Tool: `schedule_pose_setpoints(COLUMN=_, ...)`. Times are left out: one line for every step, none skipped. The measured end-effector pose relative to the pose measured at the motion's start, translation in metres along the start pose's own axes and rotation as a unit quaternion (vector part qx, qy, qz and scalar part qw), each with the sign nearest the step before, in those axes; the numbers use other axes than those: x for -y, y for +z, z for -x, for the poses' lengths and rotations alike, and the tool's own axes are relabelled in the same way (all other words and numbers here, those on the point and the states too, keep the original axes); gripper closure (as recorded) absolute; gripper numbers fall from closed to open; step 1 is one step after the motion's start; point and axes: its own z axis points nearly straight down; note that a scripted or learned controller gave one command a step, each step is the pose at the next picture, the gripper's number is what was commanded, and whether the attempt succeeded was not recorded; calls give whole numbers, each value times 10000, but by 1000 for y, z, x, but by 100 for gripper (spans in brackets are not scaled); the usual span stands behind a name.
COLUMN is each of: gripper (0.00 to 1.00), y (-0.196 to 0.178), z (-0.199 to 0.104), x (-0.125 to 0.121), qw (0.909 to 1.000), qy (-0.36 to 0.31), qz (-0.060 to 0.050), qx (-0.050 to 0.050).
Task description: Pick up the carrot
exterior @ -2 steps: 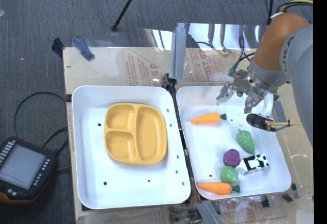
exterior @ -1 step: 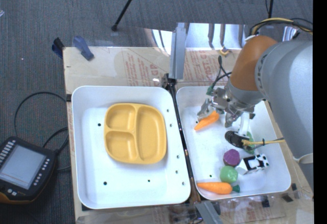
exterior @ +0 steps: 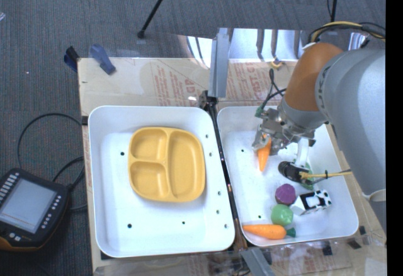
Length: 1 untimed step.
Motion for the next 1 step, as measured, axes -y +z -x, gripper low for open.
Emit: schedule_pose_setpoints(gripper=100, y=-100, z=-63, x=18, qw=9838, qy=-1792, qz=99, qx=1)
